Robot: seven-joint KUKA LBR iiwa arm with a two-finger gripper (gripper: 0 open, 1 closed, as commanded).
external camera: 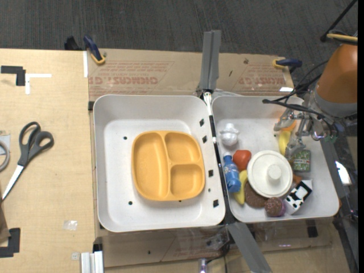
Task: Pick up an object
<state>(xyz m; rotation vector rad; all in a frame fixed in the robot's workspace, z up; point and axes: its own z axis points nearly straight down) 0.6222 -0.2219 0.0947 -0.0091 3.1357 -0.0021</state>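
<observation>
Gripper: the gripper (300, 131) hangs over the upper right part of the right bin (250, 106), below the orange band of the arm (340, 75); whether it is open or closed cannot be told, since cables and metal parts crowd that spot.
Held object: nothing can be made out in its grasp.
Objects under the gripper: a yellow banana-like piece (282, 143) lies just beside it on the left, and a small green packet (301, 160) lies just below it.
Other objects in the right bin: a white round lidded dish (271, 173) sits in the middle; a red piece (243, 158) touches its left edge; a blue bottle (231, 174) lies along the left wall; a small white figure (229, 134) stands apart near the top left; a brown round piece (254, 199) and a purple one (276, 207) lie at the bottom; a black-and-white block (297, 195) rests near the lower right corner.
Left bin: the left bin (114, 169) holds a yellow divided plate (169, 165) with three compartments, lying flat near its middle.
Bench: scissors (28, 147) with black handles lie on the wooden surface, well apart from both bins.
</observation>
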